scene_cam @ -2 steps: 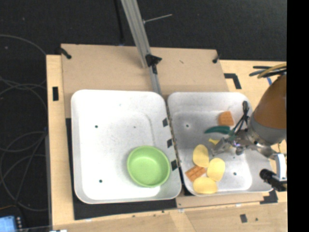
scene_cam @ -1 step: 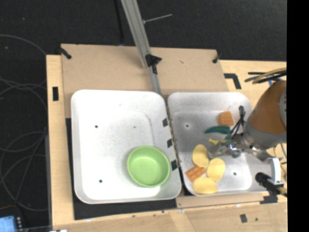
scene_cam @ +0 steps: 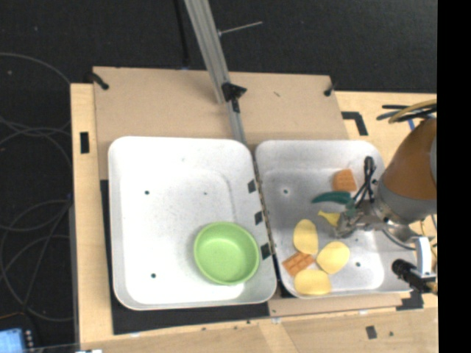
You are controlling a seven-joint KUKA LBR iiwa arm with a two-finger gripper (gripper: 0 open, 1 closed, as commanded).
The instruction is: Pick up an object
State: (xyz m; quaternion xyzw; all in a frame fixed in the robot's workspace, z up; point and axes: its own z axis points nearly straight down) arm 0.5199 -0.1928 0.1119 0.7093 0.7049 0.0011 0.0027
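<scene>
The right bin [scene_cam: 283, 164] holds several small items. Three yellow rounded pieces lie near its front: one [scene_cam: 305, 236] in the middle, one [scene_cam: 333, 257] to its right, one [scene_cam: 313, 282] against the front wall. An orange block [scene_cam: 297, 262] lies between them. An orange piece [scene_cam: 344, 180] sits farther back, with a dark green curved item [scene_cam: 331, 196] just in front of it. My gripper [scene_cam: 346, 223] hangs low in the right bin, right beside a small yellow wedge [scene_cam: 329, 217] and just below the green item. Whether it touches either is unclear.
The left bin [scene_cam: 147, 175] holds a green bowl [scene_cam: 227, 252] at its front right corner. A grey metal rail [scene_cam: 210, 43] slants across the back of the bench. The arm's orange band [scene_cam: 416, 164] stands over the right bin's right wall.
</scene>
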